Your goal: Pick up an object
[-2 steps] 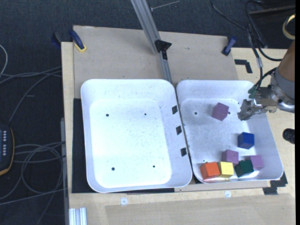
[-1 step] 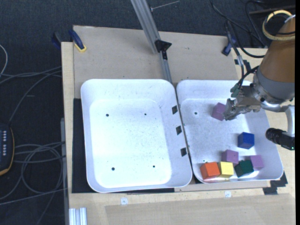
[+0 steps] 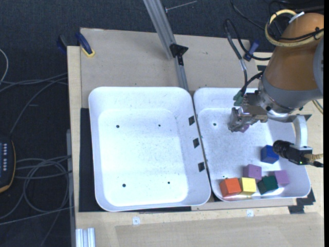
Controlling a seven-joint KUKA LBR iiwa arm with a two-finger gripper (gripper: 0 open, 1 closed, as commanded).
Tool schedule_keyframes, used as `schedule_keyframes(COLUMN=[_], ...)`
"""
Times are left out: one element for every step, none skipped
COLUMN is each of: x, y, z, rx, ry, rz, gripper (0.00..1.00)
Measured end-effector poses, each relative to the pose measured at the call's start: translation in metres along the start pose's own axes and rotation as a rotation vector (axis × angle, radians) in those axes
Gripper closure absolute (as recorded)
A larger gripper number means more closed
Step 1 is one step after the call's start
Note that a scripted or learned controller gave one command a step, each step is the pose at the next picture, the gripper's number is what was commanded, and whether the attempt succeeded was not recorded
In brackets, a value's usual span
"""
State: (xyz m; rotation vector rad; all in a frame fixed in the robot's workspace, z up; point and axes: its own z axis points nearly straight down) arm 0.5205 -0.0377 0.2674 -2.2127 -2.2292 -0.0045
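Metal hand (image 3: 239, 122), grip state unclear, hung over the right bin's (image 3: 216, 103) speckled floor w/ matte blocks (image 3: 252, 181) bunched at its near-right corner.

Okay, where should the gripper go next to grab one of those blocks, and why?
Probably move toward the blue block, the nearest one. The gripper hovers over bare floor in the right bin, while the orange block and others cluster at the bin's near edge.

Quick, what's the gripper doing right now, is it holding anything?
Gripper: over the right bin, away from the blocks; whether it is open, shut or holding anything cannot be told.
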Motion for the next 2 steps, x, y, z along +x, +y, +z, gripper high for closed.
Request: schedule_keyframes(x=[0.053, 0.107], y=[-0.007, -0.003], z=[-0.001, -0.001], rx=[0.003, 0.001], ry=[0.001, 0.0], rz=[0.0, 0.0], gripper=[1.0, 1.0])
